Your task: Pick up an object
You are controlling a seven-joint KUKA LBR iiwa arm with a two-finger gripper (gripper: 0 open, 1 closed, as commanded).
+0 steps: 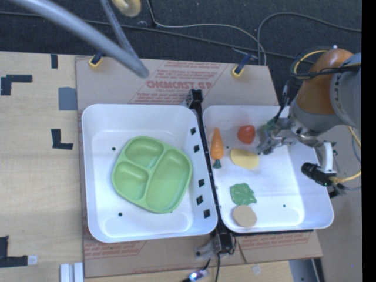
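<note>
Camera view: pincer (262,145) poised beside yellow piece (244,158) in right bin (294,175); finger state cannot be told; descent should be centred.

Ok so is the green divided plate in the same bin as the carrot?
No, the green divided plate lies alone in the left bin, while the carrot is in the right bin.

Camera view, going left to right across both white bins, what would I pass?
Green divided plastic plate → orange toy carrot → green leafy toy piece → red toy tomato → the arm's pincer.
</note>
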